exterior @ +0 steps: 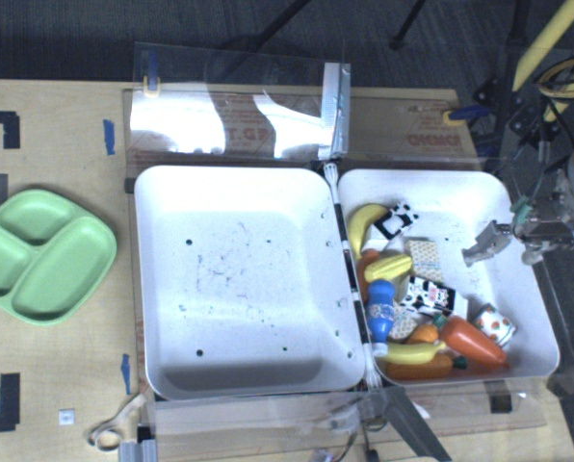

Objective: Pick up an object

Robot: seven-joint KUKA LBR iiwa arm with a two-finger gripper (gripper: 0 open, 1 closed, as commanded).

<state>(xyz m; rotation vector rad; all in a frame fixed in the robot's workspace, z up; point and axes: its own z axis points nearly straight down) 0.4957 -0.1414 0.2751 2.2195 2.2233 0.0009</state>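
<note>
Gripper (489,243) hangs over the right bin (460,186) near its right edge, and I cannot tell its state. Toys are heaped along this bin's left edge and near corner: two bananas (364,221), an orange carrot (472,341), a blue bottle (380,308). Left bin (234,268) offers wide open floor.

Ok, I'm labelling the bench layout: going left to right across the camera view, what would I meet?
Green divided plate → left white bin → right white bin, with toys piled along its left and near sides → gripper over that bin's right part.
</note>
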